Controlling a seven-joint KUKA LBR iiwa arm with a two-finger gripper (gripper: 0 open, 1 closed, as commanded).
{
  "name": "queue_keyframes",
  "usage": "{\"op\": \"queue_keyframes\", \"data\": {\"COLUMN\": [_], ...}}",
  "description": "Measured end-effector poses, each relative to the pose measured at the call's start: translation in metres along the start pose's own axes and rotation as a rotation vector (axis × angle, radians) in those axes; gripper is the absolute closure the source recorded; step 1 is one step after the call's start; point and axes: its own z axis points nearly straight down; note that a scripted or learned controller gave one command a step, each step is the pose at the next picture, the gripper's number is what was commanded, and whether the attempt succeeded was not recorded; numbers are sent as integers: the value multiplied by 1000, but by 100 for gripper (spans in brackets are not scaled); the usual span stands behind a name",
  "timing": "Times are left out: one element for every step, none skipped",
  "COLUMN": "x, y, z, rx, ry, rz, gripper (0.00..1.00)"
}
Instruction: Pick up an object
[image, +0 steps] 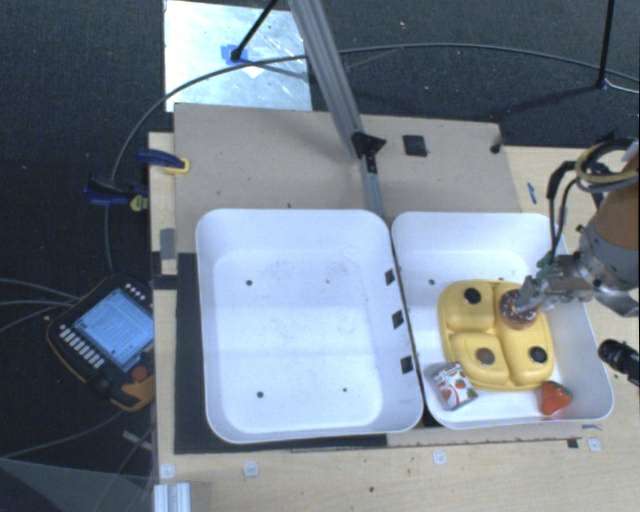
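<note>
Dark carpet surrounds the bench, and at far left a handheld control pendant with a lit blue screen lies on the floor among cables. Next comes the left bin, white and shallow, sitting on a brown board. Just beside it, touching along the middle rim, is the right bin. Near this bin's front wall lies a small white carton with red print. Behind it, in the bin's centre, sits a yellow moulded object with dark round spots. A small orange-red piece rests in the front right corner. The gripper reaches in from the right and sits directly on the yellow object's upper part; whether its fingers are apart or together cannot be told.
</note>
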Motion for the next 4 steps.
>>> {"op": "queue_keyframes", "data": {"x": [0,48,101,159], "y": [2,7,11,16], "z": [-44,-51,-58,-60], "rx": [-1,2,3,4], "ry": [0,3,4,4], "rz": [-1,-6,-7,-8], "gripper": [100,100,100,100]}}
